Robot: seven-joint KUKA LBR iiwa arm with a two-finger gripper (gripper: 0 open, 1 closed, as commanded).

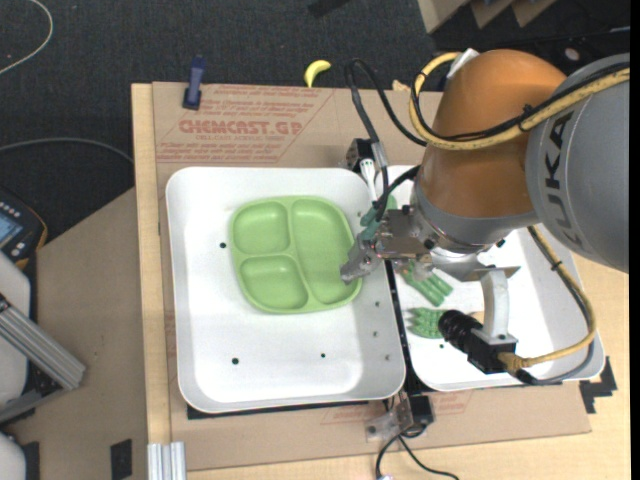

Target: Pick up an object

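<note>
A light green divided plate (290, 253) lies in the left white bin (270, 368), toward its upper right. My gripper (385, 258) hangs over the wall between the two bins, at the plate's right edge. Its metal parts overlap the plate's rim. A green ridged object (433, 287) lies in the right bin (560, 358) just below the gripper. A second small green piece (424, 322) lies below that one. The orange band and grey wrist (490, 158) hide most of the right bin.
A black fitting on a yellow cable (478, 341) juts out below the wrist over the right bin. Both bins rest on a brown printed cardboard sheet (245, 118). A blue clip (194, 83) and a small yellow object (317, 70) sit at its far edge.
</note>
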